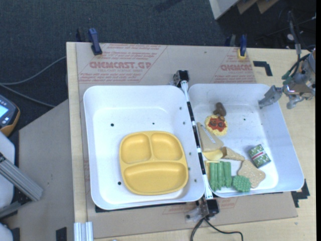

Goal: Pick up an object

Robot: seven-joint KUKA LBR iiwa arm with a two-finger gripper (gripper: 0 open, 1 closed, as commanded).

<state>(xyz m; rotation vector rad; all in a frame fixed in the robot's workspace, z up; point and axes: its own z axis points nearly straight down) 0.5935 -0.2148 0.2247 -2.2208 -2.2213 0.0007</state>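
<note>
Claw [282, 97]: sits at the upper right of the right bin, over its far right rim; two grey fingers spread well apart, one pointing left over the bin wall, the other to its right; nothing lies between them.
Arm: only the wrist end shows at the right edge of the view, with cables above the claw.
Right bin [281, 134]: shallow and white, holding all the small objects, which are crowded along its left and lower parts, well apart from the claw.
Pizza slice toy [217, 125]: round, red and yellow, near the bin's upper left, with a small brown piece [219, 108] just above it.
Pale wedge [208, 138]: lies against the divider side, below the pizza toy.
Green beans [219, 174]: a green bundle at the lower left of the bin, with a green broccoli-like piece [241, 184] beside it.
Crackers [252, 173]: tan, near the bottom, touching the green pieces.
Green packet [259, 155]: small, tilted, lying alone to the right of the crackers.
Left bin [100, 114]: white, holding a yellow divided plate [153, 162] with three compartments.
Desk [125, 64]: brown cardboard-covered surface under both bins, with blue clamps at its far edge.
</note>
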